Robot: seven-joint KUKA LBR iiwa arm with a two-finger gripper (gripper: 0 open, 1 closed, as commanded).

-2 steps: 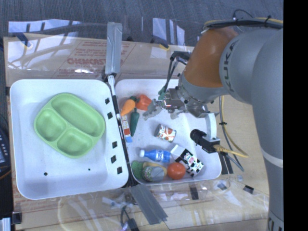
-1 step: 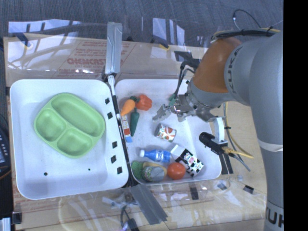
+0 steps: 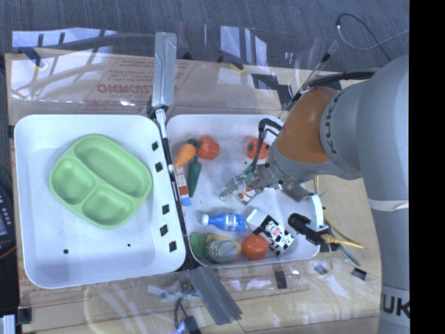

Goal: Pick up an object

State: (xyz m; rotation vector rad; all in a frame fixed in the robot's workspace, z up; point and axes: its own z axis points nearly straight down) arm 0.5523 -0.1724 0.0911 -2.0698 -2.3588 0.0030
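My gripper [image 3: 238,186] hangs low over the middle of the right bin [image 3: 222,125], with the grey arm and its orange band reaching in from the right. A small red and white object [image 3: 247,196] lies right under the gripper, partly covered by it. Just below are a blue and white bottle [image 3: 226,221] and a cow-patterned carton [image 3: 278,236]. To the gripper's left lie a dark green vegetable [image 3: 194,175], a carrot [image 3: 184,154] and an orange-red pepper [image 3: 207,147]. I see nothing lifted off the bin floor.
A red tomato [image 3: 254,247] and a green can [image 3: 217,249] sit at the right bin's front edge. An orange fruit [image 3: 254,147] lies near the arm. A red and white tube [image 3: 182,184] rests along the divider. The left bin [image 3: 42,256] holds a green divided plate [image 3: 101,180].
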